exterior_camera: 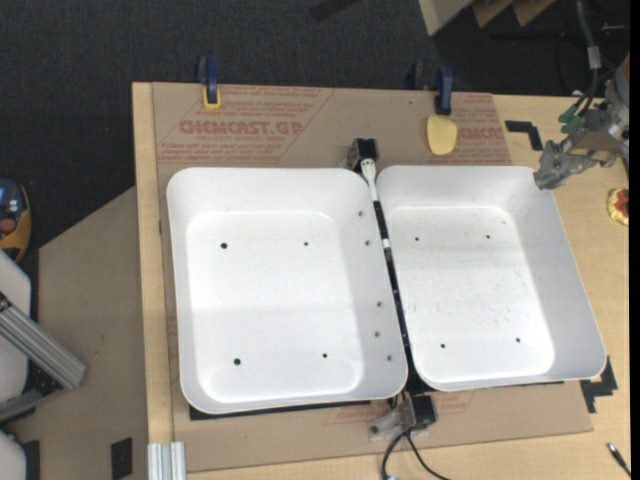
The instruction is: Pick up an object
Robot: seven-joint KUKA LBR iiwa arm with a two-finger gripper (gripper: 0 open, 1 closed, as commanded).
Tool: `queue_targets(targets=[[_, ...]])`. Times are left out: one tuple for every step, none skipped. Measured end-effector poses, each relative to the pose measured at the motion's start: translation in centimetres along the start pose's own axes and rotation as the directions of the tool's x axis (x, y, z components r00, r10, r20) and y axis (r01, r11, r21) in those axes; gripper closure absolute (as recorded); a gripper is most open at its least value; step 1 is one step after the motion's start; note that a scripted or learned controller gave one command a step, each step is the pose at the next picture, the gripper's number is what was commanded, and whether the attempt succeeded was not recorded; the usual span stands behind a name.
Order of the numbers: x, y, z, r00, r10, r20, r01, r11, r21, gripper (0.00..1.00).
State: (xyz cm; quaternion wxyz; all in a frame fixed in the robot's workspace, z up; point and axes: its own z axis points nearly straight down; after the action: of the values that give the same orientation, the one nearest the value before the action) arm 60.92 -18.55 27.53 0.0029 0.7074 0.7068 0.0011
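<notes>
The only loose thing I can pick out as a candidate is a pale yellow object. It lies on the brown board just behind the back rim of the right bin, near that bin's back-left corner. It sits directly below a blue clamp that grips the board's far edge, and it is outside both bins. From this height I read it as a small rounded lump, possibly soft, but the picture is too coarse for me to be sure what it is.

The gripper is well apart from it, off to its right. It hangs at the right bin's back-right corner, about over the rim where the bin meets the bench. The yellow object is not between its tips, and the two do not touch. The tip is small and dark against the clutter there, so I cannot tell whether it is spread or pressed together.

The left bin sits alongside the right one, with a black strip running down the seam between them. A second blue clamp holds the board's far edge above the left bin. At the right edge of the view, near the gripper, there is a small orange-red thing on the bench.
</notes>
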Motion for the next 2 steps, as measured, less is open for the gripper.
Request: queue_targets(targets=[[-3.3, -3.6, -0.2, 1.000, 0.003, -0.002, -0.003, 1.000, 0.008, 1.00], [-3.9, -6.2, -4.2, 1.000, 0.000, 0.000, 0.000, 1.000, 0.002, 1.00]])
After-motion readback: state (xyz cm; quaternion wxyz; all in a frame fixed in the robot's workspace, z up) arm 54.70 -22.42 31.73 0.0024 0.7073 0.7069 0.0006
